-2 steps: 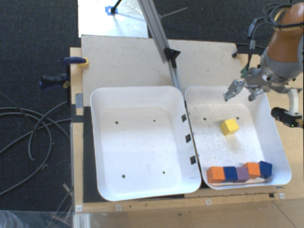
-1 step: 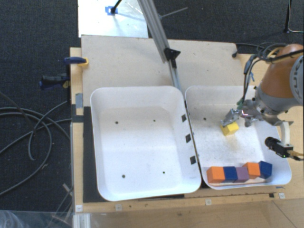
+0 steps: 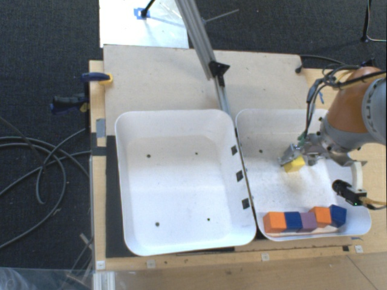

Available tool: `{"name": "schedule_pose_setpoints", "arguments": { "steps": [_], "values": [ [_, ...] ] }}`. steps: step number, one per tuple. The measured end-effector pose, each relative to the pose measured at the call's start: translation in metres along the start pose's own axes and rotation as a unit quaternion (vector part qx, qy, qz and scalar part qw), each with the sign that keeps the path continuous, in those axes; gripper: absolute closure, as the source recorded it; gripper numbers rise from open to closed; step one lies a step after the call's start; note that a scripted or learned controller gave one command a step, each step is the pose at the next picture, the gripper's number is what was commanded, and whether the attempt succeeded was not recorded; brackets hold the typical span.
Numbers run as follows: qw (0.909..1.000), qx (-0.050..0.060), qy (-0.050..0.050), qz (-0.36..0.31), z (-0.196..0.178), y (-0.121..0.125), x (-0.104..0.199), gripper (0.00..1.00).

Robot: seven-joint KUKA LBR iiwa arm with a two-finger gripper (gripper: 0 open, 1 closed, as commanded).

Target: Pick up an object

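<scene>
On the tabletop [image 3: 181,80], two white bins sit side by side. In the right bin [image 3: 266,132], the arm [image 3: 357,113] lowers its claw [image 3: 292,157], pinching a yellow block [image 3: 294,165]. The grip looks shallow; lifting could let it slip.

A dark carpeted floor [image 3: 48,35] surrounds a pale wooden bench [image 3: 163,77]; black cables [image 3: 36,162] loop across the carpet at the left; a blue clamp with a yellow tip [image 3: 97,77] grips the bench's left edge, with another dark clamp [image 3: 68,104] just beside it on the floor side; a grey metal pole [image 3: 199,35] slants across the top; a light board [image 3: 130,11] lies behind the bench; lighting is even.
</scene>
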State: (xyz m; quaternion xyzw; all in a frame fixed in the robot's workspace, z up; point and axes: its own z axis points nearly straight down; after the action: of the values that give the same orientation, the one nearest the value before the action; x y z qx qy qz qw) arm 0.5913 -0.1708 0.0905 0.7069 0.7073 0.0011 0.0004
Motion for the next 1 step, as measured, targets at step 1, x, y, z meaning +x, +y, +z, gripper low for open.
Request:
{"name": "schedule_pose_setpoints", "arguments": {
  "steps": [1],
  "values": [
    [1.0, -0.001, -0.001, -0.002, -0.0113, 0.0005, 0.0003, 1.0]
  ]
}}
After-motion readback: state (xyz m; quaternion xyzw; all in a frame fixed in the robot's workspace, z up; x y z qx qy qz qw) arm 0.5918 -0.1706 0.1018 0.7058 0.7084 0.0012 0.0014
